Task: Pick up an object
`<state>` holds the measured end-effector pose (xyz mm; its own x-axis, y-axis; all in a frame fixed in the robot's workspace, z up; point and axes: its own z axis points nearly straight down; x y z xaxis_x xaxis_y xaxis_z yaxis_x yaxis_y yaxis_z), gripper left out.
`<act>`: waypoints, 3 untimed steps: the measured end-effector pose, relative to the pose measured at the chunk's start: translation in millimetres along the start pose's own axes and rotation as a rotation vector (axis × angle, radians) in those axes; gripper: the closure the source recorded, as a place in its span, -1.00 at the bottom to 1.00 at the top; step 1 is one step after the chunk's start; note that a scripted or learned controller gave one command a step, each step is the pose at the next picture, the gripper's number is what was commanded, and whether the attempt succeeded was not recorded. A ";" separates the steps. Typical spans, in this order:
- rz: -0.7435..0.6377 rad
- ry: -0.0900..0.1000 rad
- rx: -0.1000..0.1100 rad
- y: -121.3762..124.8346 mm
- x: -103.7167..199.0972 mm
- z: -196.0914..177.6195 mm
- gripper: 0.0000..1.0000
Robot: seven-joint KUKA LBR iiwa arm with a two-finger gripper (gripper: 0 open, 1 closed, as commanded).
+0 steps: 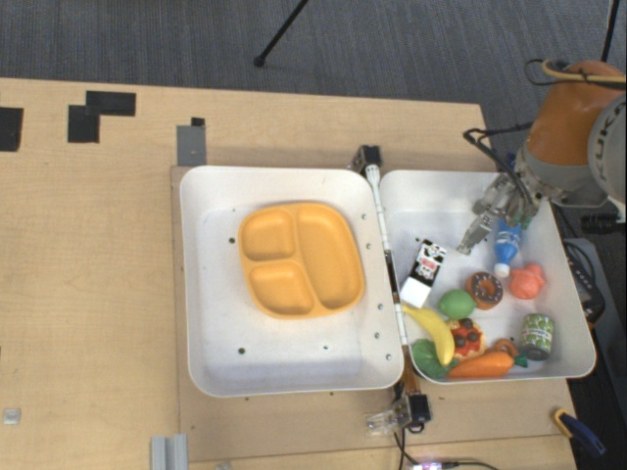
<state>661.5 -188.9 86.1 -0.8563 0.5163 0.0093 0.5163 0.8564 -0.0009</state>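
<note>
My gripper [493,231] hangs low over the back of the right bin [431,196], fingers spread apart and open. One grey finger [472,236] points down-left toward the bin floor. A small blue bottle with a white cap [506,248] lies just under and beside the other finger; I see nothing clamped between the fingers. Near the front lie a black-and-white box [426,262], a chocolate donut [484,289], a pink lump [527,280], a green ball [456,305], a banana [434,329], a carrot [482,365] and a green can [536,333].
The left bin [211,292] holds a yellow divided plate [299,259]. A raised divider [384,253] separates the two bins. The arm's orange band [568,116] and cables stand at the right bin's back right corner.
</note>
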 end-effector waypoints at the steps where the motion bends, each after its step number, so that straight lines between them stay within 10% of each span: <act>1: -0.354 -0.014 -0.001 13.3 12.6 0.6 -1.00; 3: -1.029 -0.017 0.004 -9.8 -16.2 0.1 -1.00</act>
<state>670.3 -205.7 85.8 -0.8842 -0.4671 -0.0071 -0.4671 0.8842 -0.0038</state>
